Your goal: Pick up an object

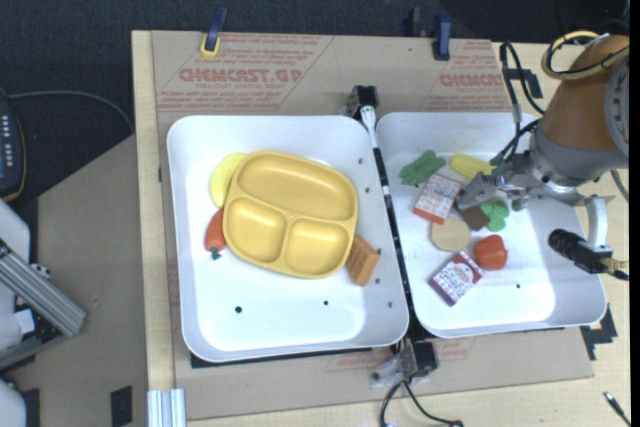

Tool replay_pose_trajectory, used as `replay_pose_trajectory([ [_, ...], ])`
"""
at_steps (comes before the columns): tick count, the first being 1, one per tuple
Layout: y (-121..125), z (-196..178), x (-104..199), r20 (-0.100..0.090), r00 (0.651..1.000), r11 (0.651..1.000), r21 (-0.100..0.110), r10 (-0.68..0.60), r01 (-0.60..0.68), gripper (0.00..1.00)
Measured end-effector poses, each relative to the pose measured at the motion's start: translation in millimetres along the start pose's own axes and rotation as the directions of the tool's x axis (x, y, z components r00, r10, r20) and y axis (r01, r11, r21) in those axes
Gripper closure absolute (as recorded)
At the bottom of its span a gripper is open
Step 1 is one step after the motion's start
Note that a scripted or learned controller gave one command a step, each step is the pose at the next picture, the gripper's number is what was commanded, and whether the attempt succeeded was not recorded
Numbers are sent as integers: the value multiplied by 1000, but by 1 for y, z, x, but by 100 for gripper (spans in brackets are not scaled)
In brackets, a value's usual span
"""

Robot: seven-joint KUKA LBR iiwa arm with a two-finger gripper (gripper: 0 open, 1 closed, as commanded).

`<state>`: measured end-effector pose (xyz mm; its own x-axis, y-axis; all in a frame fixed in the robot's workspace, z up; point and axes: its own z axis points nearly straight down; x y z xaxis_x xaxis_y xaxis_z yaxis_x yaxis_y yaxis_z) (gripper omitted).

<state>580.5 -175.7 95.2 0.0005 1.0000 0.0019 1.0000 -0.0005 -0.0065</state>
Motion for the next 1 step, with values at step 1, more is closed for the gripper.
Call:
replay_pose_trajectory([
  [1,1,8,0,0,1000,1000,-6,-1,1,0],
])
